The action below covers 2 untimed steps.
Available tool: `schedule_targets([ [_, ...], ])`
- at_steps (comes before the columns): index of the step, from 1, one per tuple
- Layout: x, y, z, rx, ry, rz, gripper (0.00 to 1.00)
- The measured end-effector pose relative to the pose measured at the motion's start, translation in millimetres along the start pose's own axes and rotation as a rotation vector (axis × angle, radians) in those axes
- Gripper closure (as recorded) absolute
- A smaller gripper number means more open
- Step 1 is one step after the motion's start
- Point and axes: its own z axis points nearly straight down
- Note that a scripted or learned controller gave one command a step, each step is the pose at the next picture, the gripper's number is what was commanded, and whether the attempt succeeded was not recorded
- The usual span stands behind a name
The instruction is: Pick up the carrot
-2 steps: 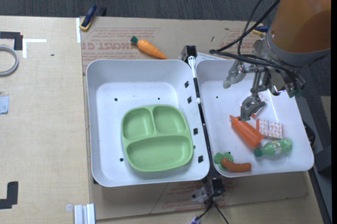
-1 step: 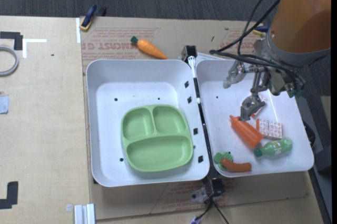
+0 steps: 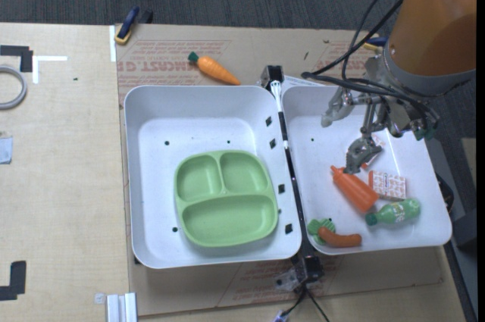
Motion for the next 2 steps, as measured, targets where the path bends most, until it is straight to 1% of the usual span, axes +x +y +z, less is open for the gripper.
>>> schedule_targets([
  [2,0.0,0.0,0.0,0.0,0.0,0.0,0.0],
])
